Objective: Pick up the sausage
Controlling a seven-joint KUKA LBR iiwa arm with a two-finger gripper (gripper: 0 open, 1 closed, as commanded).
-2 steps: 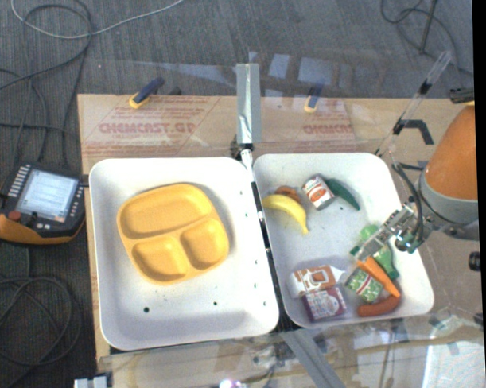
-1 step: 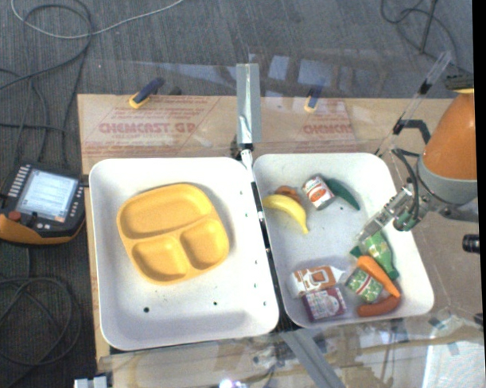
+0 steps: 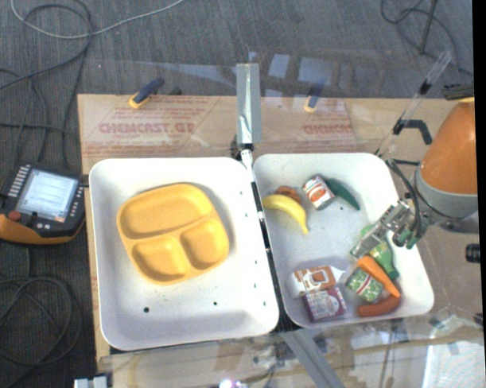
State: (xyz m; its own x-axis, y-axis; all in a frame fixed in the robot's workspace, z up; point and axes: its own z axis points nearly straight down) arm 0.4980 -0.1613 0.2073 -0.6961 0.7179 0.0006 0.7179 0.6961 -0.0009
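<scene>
Arm enters from right edge of frame, mid height. Orange band fills upper part of visible arm at far right, grey wrist section just below it. Black cable loops along wrist's left side. Wrist tilts down and toward left. Gripper (image 3: 385, 233) sits at right centre of frame, metallic, slim, angled diagonally from upper right to lower left. Green fitting visible on wrist end beside gripper base. Fingertips point toward lower left; finger spacing unclear from this angle.
</scene>
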